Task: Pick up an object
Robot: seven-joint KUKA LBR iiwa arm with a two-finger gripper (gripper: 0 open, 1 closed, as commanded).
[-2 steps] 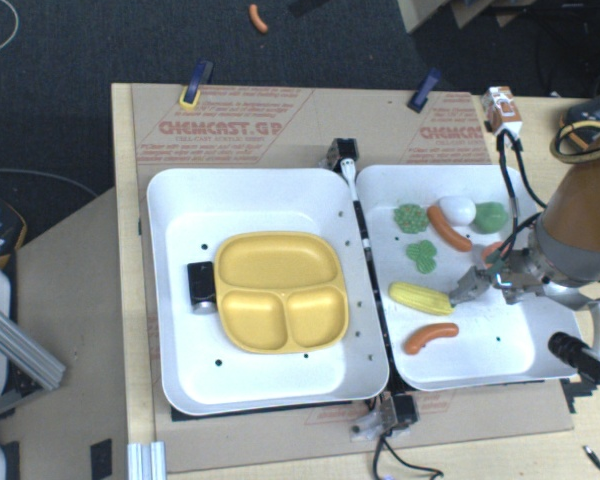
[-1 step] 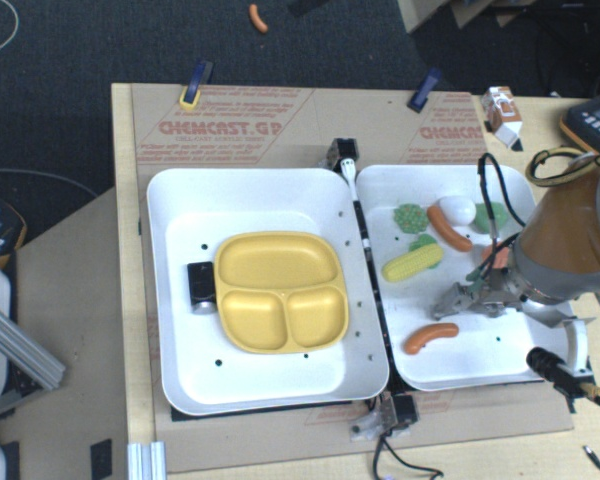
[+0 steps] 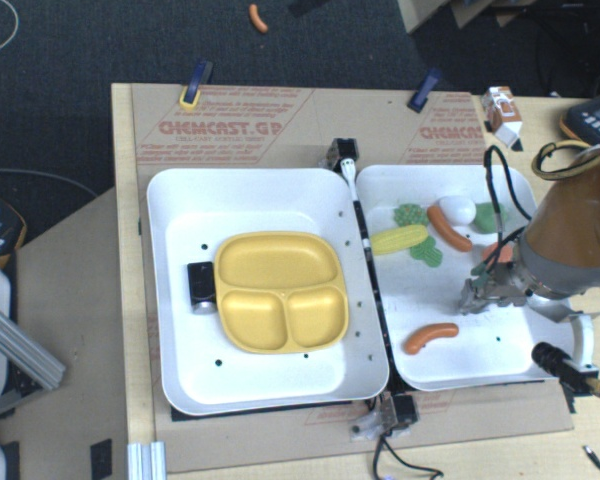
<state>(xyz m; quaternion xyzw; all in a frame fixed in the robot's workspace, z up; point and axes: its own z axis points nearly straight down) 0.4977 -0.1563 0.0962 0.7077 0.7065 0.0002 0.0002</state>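
Nearest the camera lay the front rim of the right-hand bin (image 3: pixel 460 378), just below the gripper (image 3: pixel 483 298) — the arm's dark metal fingertips hung low over the bin floor, near its right side.

Jaws: state could not be told; the fingers blurred together at this slant, and nothing was seen lodged between them.

Item 1: sausage (image 3: pixel 431 337), orange-red, lying flat on the bin floor just below and to the left of the jaws, apart from them. Judged the readiest candidate for the pick.

Item 2: second sausage (image 3: pixel 448 227), above the jaws and a little left, resting against a white egg-like piece (image 3: pixel 460 209).

Item 3: corn cob (image 3: pixel 399 238), yellow, farther left of the jaws, beside green leafy pieces (image 3: pixel 427 253).

Item 4: left-hand bin (image 3: pixel 170 208), well left of the jaws, holding a yellow divided plate (image 3: pixel 280 290) and a small black block (image 3: pixel 201 283) touching the plate's left edge.

Step in hand — judged as the descent or approach before any grasp; no object lifted yet. The next move would call for centring the jaws over a chosen piece, most likely item 1, aligning across its narrow width, then closing and raising.
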